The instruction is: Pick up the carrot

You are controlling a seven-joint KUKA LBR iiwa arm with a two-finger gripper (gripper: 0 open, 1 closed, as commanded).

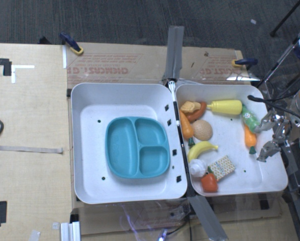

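Note:
An orange carrot (250, 136) with a green end lies near the right wall of the right bin (240, 185). A second orange carrot-like piece (186, 125) lies along that bin's left wall. My gripper (259, 144) hangs at the bin's right side, just right of the first carrot. Its fingers (264, 156) are spread open, with nothing between them, and the upper finger tip is close to the carrot's upper end.
The right bin also holds a yellow bottle (225, 107), a green bottle (250, 118), a bread piece (190, 106), a brown ball (202, 130), a banana (202, 149), a small box (221, 167) and a red fruit (209, 183). A teal divided plate (138, 147) sits in the left bin.

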